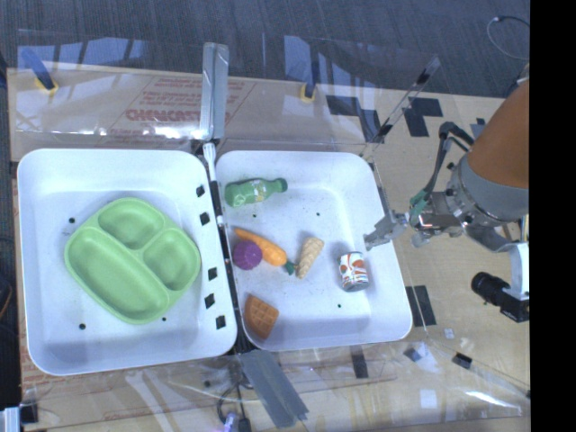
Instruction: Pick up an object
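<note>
The right bin (pixel 360 322) holds a green bottle (pixel 255 190) lying on its side at the back. Near the middle lie an orange carrot (pixel 265 247), a purple ball (pixel 247 256) touching it, and a pale corn cob (pixel 310 256). A small red and white can (pixel 354 271) stands toward the right wall. A brown waffle piece (pixel 260 316) rests at the front. My gripper (pixel 385 233) hovers over the right rim of this bin, just above and to the right of the can, with nothing seen in it.
The left bin (pixel 54 349) holds a light green divided plate (pixel 132 257). A row of black clips (pixel 216 268) runs along the wall between the bins. Clear plastic sheeting and metal brackets surround the bins on the bench.
</note>
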### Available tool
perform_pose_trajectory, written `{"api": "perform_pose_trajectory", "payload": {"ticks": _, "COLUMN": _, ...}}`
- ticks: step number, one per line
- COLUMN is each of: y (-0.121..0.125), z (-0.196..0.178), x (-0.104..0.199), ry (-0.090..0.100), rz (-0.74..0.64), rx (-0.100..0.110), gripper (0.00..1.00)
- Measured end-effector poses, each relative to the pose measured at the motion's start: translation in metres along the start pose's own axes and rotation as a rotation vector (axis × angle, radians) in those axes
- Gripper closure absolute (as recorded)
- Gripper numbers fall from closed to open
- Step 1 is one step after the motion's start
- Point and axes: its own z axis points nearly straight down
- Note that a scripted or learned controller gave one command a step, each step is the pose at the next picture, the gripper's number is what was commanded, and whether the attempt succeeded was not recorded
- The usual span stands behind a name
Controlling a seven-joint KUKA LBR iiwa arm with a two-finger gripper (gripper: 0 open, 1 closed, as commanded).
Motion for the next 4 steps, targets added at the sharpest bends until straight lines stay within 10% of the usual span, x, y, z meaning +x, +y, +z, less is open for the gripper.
{"api": "perform_pose_trajectory", "payload": {"ticks": 1, "y": -0.003, "z": 0.125, "x": 0.071, "ry": 0.000, "rz": -0.027, "rx": 0.002, "gripper": 0.00}}
{"api": "perform_pose_trajectory", "payload": {"ticks": 2, "y": 0.056, "z": 0.186, "x": 0.073, "ry": 0.000, "rz": -0.179, "rx": 0.000, "gripper": 0.00}}
{"api": "perform_pose_trajectory", "payload": {"ticks": 3, "y": 0.057, "z": 0.174, "x": 0.073, "ry": -0.002, "rz": -0.183, "rx": -0.002, "gripper": 1.00}}
{"api": "perform_pose_trajectory", "payload": {"ticks": 4, "y": 0.057, "z": 0.174, "x": 0.073, "ry": -0.002, "rz": -0.184, "rx": -0.002, "gripper": 0.00}}
